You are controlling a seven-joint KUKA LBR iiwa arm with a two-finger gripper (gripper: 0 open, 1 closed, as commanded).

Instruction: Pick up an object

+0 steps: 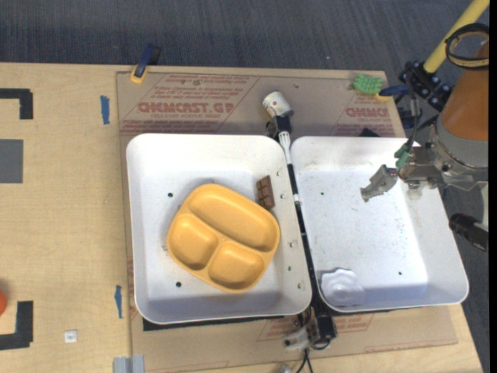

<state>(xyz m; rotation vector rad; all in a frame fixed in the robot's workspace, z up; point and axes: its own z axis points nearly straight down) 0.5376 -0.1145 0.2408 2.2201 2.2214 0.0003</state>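
1. Two shallow white bins sit side by side on the counter, resting on a sheet of brown cardboard.
2. The left bin holds a yellow three-compartment tray, which lies tilted near the bin's middle.
3. A small dark brown block lies in the left bin by its right wall, just beside the tray's upper right edge; whether they touch cannot be told.
4. The right bin holds a clear, crumpled plastic piece in its near left corner, close to the wall between the bins.
5. The arm, grey with an orange band, reaches in from the right. Its end effector hangs over the upper part of the right bin, well apart from the plastic piece and from everything in the left bin. Nothing is seen between its fingers; whether they are spread or closed cannot be told.
6. A white-headed clamp stands at the far end of the seam between the bins. A blue and yellow clip and a green clip sit on the cardboard's far edge.
7. The cardboard carries red printing that reads roughly "CHEMCAST GP"; the smaller lines are too small to read.
8. Blue tape strips and black angle marks lie on the counter to the left.
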